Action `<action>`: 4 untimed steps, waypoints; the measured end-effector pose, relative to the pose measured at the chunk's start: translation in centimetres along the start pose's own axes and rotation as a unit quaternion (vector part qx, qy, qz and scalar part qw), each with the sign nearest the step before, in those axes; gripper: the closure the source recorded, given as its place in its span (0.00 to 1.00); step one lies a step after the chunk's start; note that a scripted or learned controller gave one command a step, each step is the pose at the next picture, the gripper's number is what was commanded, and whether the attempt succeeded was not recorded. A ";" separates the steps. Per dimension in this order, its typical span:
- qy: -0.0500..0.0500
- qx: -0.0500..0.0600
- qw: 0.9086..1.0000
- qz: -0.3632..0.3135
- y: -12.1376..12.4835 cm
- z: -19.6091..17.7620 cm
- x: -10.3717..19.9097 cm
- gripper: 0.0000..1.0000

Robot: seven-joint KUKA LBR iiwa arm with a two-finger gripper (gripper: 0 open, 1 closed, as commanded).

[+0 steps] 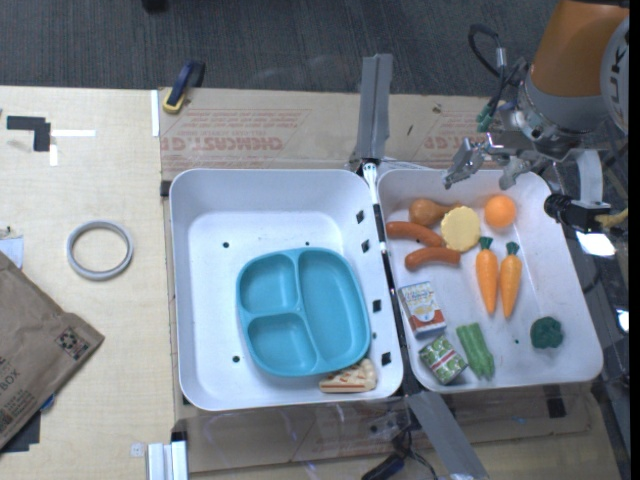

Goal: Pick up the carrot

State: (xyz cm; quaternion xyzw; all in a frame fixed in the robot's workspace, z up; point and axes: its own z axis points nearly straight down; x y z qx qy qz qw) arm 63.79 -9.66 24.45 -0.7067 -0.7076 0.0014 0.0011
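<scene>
Carrots: two carrots are lying side by side in my right bin (pixel 570 363), the left carrot (pixel 487 277) and the right carrot (pixel 510 278), touching along their length, green tops pointing to 12 o'clock, tips to 6.
Carrots from my gripper: they are sitting toward 6 o'clock of my gripper (pixel 487 168), apart from it, with an orange ball (pixel 500 211) lying between us.
Gripper: I am hovering over the bin's 12 o'clock rim, my two fingers spread apart and grasping nothing.
Arm: I am reaching in from 2 o'clock, my orange band (pixel 583 13) sitting high at the frame's corner, wrist angling down toward 8 o'clock.
Neighbours: a yellow round piece (pixel 460 228) is lying at 10 o'clock of the carrots, two sausages (pixel 432 258) at 9 o'clock, broccoli (pixel 546 333) at 4 o'clock.
Left bin: it is holding a blue divided plate (pixel 302 311).
</scene>
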 end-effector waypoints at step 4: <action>0.000 -0.001 0.995 0.098 -6.4 7.7 -2.4 1.00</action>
